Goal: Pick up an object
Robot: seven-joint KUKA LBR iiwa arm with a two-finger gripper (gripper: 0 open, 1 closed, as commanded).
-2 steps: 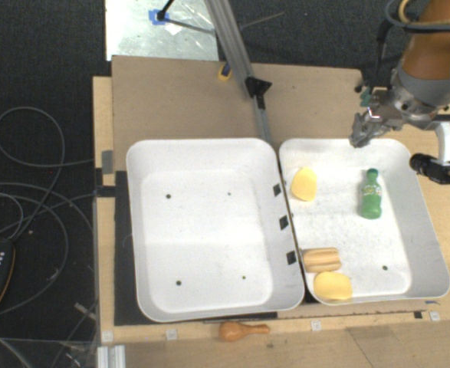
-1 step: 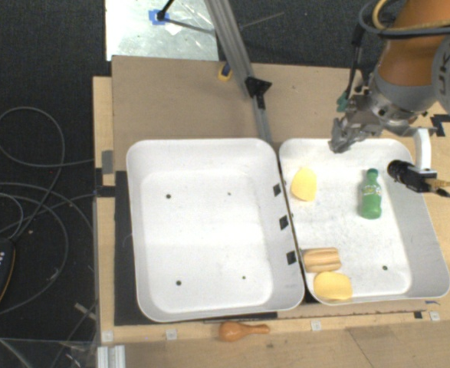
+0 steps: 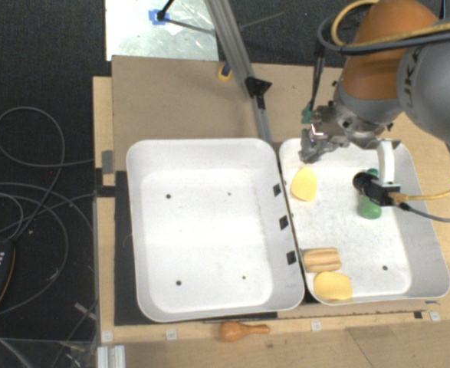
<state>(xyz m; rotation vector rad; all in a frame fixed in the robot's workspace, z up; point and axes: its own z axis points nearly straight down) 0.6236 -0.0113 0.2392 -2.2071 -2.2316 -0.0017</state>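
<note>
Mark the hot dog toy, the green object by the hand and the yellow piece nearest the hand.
hot dog toy (image 3: 321,260), camera view, middle of the bun
green object (image 3: 371,206), camera view, its lower green body
yellow piece (image 3: 304,184), camera view, its centre

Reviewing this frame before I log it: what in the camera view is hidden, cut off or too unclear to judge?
- Gripper: its fingers blur together above the right bin; open or shut is unreadable, and nothing shows between them.
- Green object: partly covered by the black and white fitting on the arm, so its shape is unclear.
- Arm: cut off by the view's top and right edges.
- Orange object below the bins: too small to identify.
</note>
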